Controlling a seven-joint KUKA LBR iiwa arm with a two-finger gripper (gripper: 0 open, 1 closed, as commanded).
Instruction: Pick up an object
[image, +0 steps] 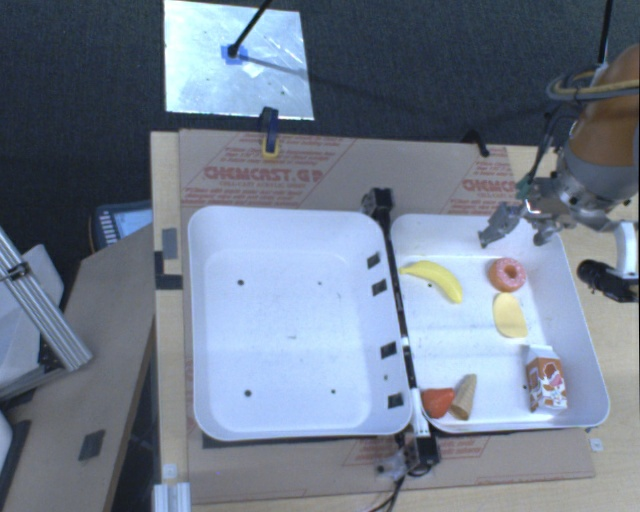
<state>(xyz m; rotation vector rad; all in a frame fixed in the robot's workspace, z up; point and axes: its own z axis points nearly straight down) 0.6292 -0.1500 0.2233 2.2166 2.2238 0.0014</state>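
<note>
With the gripper (520, 224) hung open and empty over the far edge of the right bin (580, 345), the pink doughnut (507, 273) lying just near of it could be nudged aside should the descent be misjudged.

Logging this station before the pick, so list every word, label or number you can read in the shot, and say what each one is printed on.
"CHEMCAST GP": red print on the brown board under the bins, at top left.
The same red print repeats on the board at top right, cut off by the tool; not fully readable.
Small carton in the right bin: orange and white graphics, too small to read.
</note>
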